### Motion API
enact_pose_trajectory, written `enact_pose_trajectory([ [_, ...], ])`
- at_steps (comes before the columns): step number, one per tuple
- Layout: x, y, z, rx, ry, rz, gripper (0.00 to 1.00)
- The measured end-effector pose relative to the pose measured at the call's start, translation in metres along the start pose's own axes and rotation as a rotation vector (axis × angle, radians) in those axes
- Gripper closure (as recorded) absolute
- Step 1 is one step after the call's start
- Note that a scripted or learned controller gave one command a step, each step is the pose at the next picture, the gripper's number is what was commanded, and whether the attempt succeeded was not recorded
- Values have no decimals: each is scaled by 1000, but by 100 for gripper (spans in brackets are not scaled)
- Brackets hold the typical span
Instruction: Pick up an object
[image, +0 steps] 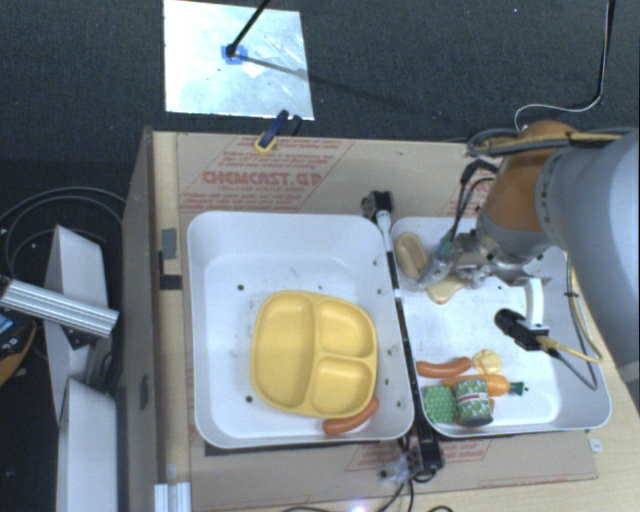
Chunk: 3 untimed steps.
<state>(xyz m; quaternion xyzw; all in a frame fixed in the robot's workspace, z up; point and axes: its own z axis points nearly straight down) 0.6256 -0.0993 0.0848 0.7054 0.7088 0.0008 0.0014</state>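
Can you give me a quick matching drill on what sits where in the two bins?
Things:
1. yellow divided plate
2. sausage by the plate
3. green can
4. tan food piece

Places:
A. near edge of right bin
B. far left corner of right bin, beside the gripper
C. middle of left bin
D. near edge of left bin

Pairs: 1-C, 2-D, 3-A, 4-B
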Motion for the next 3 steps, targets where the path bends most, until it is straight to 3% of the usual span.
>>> enact_pose_trajectory([
  [1,5,32,6,57,8,16,0],
  [2,4,32,-3,58,6,9,100],
  [3,49,-22,-102,-4,1,-1,100],
])
